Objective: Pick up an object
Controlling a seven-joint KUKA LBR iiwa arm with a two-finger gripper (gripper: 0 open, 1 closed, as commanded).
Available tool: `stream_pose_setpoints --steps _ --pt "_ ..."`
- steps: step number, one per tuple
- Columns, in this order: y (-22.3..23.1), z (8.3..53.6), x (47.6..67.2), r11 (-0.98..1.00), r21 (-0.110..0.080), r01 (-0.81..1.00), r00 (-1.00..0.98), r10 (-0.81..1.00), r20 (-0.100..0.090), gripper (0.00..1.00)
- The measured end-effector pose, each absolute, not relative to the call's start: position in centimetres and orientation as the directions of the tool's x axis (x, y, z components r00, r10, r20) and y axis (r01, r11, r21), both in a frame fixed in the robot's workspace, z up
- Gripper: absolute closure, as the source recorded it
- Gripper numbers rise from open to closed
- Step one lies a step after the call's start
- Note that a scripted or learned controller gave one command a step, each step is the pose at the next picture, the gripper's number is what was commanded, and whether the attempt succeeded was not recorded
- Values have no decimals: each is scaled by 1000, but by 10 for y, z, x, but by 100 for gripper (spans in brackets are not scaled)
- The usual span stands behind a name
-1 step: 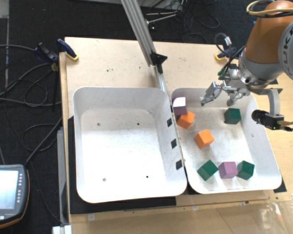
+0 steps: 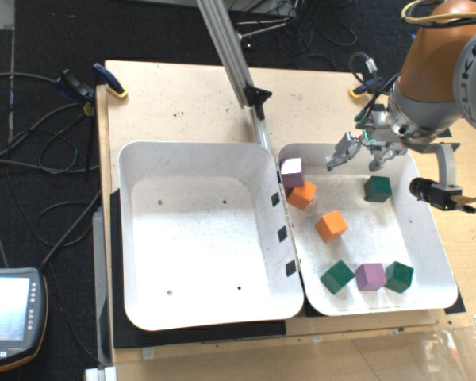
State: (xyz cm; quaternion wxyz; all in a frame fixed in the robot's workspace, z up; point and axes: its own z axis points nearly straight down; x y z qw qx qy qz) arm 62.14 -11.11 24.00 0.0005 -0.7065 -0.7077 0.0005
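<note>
Camera view, jaws [image 2: 357, 155] open (nothing held) above right bin [image 2: 432, 236], blocks below

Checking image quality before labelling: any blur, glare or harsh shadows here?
Camera view: the blocks, such as the orange block, look sharp; the gripper is slightly soft; lighting is even, shadows faint; the right bin is bright white, without strong glare.

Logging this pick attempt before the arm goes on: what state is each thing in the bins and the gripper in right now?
gripper: raised over the right bin's far end, holding nothing
white-topped block: resting against the orange block by the bin divider
orange cube: lying alone mid-bin
dark green cube: lying loose near the gripper
near row, green, purple, green: sitting side by side
</note>
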Motion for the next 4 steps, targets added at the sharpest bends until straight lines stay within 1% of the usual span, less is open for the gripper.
stream_pose_setpoints --steps 1,2,3,4 --pt "-117 194 619 -2 -4 1000 2 1000 -1 0" --pt "-118 130 620 -1 -6 1000 1 1000 0 0" --pt "-120 118 626 2 18 1000 -2 1000 -4 0" --pt "-119 127 626 0 20 1000 0 1000 -2 100"
